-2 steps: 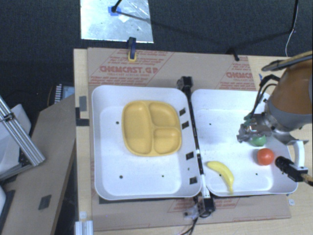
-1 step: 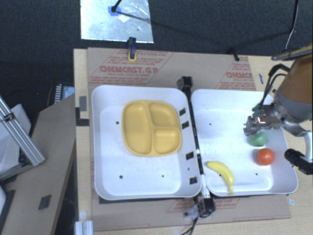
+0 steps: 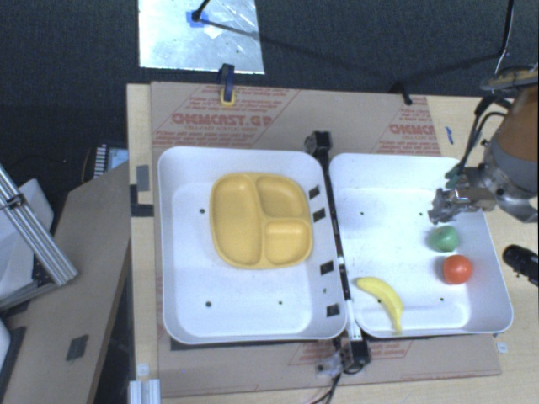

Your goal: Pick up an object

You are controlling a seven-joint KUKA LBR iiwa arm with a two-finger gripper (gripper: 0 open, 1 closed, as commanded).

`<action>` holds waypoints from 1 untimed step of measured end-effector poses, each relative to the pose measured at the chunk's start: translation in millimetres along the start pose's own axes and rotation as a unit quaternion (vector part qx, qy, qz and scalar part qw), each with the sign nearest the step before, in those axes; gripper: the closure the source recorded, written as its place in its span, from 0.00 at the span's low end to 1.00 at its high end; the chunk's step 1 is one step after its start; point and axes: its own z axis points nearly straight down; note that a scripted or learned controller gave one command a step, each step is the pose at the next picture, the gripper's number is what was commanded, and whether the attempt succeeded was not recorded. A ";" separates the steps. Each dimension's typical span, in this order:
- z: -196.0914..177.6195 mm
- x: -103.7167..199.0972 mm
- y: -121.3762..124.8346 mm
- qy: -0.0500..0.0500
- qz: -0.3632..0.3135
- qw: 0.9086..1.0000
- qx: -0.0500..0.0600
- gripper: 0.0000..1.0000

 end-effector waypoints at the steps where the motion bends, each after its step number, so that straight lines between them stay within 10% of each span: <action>1: 6.7 41.3 22.8 0.001 -0.002 1.000 0.001 1.00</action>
